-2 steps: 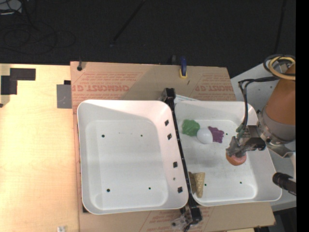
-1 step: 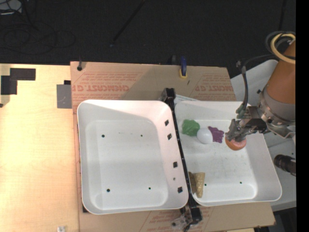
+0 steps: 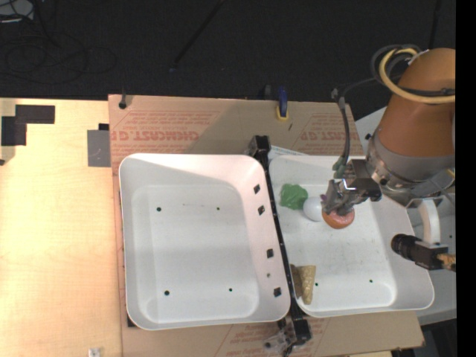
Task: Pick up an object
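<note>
Two bins side by side on a cardboard sheet (image 3: 193, 129), which lies on the bench (image 3: 52, 236).
Left bin (image 3: 141, 303): adjoins the right bin along a clipped divider (image 3: 268, 222) running between them.
Right bin (image 3: 401, 292): crumpled object (image 3: 293, 196) near the back left; a small ball (image 3: 312, 210) just right of it; a round object (image 3: 338, 219) beside the ball, directly under the gripper (image 3: 341, 199); a wedge-shaped object (image 3: 303, 283) at the front left corner, against the divider.
Arm: enters from the right, above the right bin.

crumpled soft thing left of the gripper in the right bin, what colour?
Green; the crumpled soft object shows best in the camera view, near the bin's top left.
</note>
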Robot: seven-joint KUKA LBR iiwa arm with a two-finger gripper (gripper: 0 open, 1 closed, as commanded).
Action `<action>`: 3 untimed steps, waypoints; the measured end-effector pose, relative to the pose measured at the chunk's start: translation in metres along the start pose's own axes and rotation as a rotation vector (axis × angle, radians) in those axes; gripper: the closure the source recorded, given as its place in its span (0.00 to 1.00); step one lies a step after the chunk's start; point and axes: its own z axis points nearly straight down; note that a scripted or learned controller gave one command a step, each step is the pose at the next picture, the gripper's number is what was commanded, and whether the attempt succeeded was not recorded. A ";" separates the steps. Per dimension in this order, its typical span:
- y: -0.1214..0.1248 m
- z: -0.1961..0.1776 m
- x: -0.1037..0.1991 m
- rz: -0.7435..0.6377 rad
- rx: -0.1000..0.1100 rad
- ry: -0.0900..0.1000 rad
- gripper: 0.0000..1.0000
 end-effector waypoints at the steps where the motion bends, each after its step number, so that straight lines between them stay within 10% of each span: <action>1: 0.020 -0.034 0.035 0.002 -0.002 -0.001 1.00; 2: 0.047 -0.017 0.092 0.000 0.000 0.000 1.00; 3: 0.014 0.050 0.103 0.008 0.010 -0.002 1.00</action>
